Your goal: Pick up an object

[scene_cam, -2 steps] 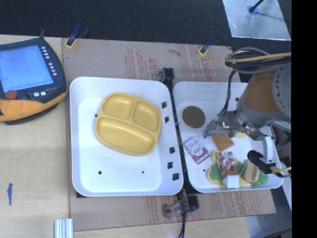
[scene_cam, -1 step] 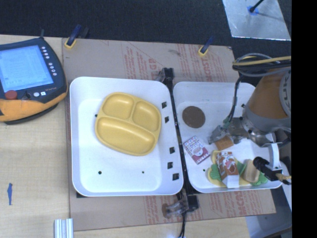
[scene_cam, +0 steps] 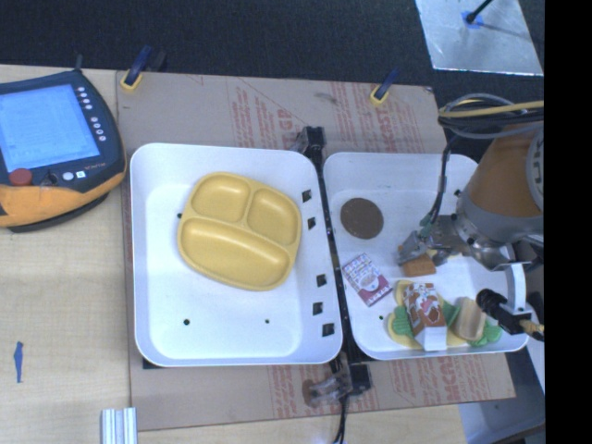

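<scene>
arm low over the right bin, gripper at a small tan block

the arm (scene_cam: 504,188) reaches into the right bin (scene_cam: 388,169); the gripper (scene_cam: 421,248) sits just above the tan block (scene_cam: 419,267), and i cannot tell how it is set. a good pick likely means centring on the block and lifting straight, since the toy pile (scene_cam: 439,317) lies just below and the red-and-white packet (scene_cam: 365,280) to its left. around: yellow divided tray (scene_cam: 240,229) in the left bin (scene_cam: 157,248), the pendant (scene_cam: 51,146), brown disc (scene_cam: 362,217).
</scene>
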{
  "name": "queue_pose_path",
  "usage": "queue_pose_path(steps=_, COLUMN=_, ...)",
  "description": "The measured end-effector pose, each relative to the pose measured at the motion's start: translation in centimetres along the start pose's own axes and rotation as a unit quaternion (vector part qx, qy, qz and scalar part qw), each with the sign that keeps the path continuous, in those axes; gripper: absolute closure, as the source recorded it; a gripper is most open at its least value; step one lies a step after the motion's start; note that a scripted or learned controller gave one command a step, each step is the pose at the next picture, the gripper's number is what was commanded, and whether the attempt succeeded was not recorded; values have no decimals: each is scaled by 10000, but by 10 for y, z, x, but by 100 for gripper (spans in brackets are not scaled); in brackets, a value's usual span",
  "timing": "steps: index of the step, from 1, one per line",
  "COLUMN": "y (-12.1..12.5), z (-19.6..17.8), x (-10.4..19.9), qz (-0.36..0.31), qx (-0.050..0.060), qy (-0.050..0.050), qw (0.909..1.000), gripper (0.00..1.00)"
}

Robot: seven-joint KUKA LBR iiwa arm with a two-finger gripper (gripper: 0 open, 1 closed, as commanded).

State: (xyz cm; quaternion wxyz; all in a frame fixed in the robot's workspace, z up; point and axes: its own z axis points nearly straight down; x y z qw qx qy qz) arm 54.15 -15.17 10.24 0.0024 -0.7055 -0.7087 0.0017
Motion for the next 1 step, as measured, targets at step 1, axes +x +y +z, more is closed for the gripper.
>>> queue_pose_path(steps=1, y=83, z=-96, x=80, qz=-45, qx=-85, qy=-4, qw=10000, gripper=100)
